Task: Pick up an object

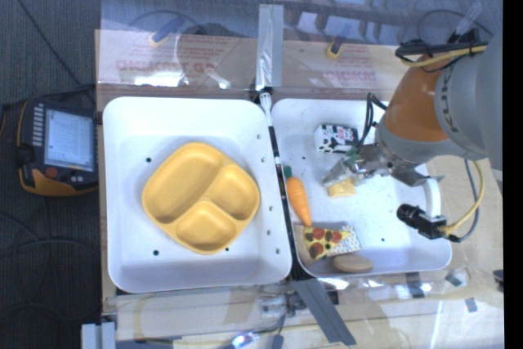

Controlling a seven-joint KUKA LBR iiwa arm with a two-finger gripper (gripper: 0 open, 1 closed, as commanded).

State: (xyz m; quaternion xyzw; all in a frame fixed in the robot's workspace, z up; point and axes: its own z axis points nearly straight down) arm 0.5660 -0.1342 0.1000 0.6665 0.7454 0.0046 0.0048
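Overhead view of two shallow white bins on a bench. The left bin (pixel 122 257) holds a yellow divided plate (pixel 201 196) with three compartments, lying flat near the bin's middle and turned at an angle to the walls. At the dividing wall, just inside the right bin (pixel 409 257), a toy carrot (pixel 298 200) lies lengthwise, green top toward the far side. Near the front wall of the right bin, a toy pizza slice (pixel 330 241) lies just beside a small brown oval piece (pixel 353 263). Toward the far side of this bin rests a small black-and-white carton (pixel 336 137). The grey arm (pixel 458 106), with its orange band (pixel 417 106), enters from the right and slants down over the right bin. Its gripper (pixel 350 169) sits low between the carton and a pale yellow wedge (pixel 341 189), the tips touching or just above the wedge; whether the fingers are spread or closed cannot be told.
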